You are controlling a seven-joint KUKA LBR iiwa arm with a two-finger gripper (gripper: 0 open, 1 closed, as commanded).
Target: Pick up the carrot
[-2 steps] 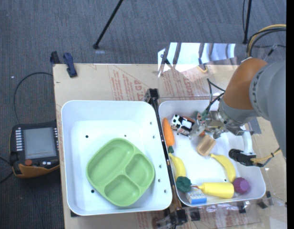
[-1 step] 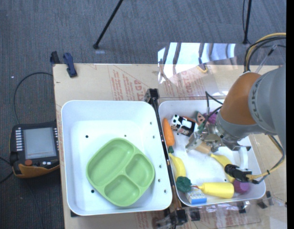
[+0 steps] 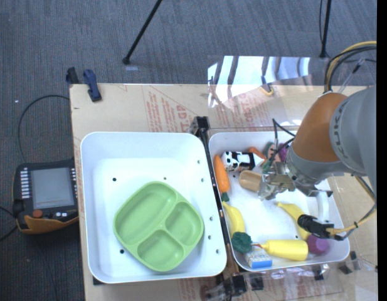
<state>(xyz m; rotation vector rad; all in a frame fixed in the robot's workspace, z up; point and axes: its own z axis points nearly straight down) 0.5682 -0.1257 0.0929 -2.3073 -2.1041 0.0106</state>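
Note:
The carrot (image 3: 221, 173) is a slim orange piece lying lengthwise against the left wall of the right bin (image 3: 341, 246), near its back corner. My gripper (image 3: 268, 187) hangs low over the middle of that bin, beside a tan cylinder (image 3: 249, 180) and a hand's width to the right of the carrot. Nothing shows held in it. The grey arm with its orange band (image 3: 315, 130) reaches in from the right and covers the bin's back right part.
Around the gripper lie a black-and-white cow toy (image 3: 239, 160), two bananas (image 3: 234, 217) (image 3: 293, 212), a green broccoli (image 3: 241, 240), a yellow bottle (image 3: 286, 249) and a purple piece (image 3: 317, 244). The left bin (image 3: 99, 168) holds a green divided plate (image 3: 159, 226).

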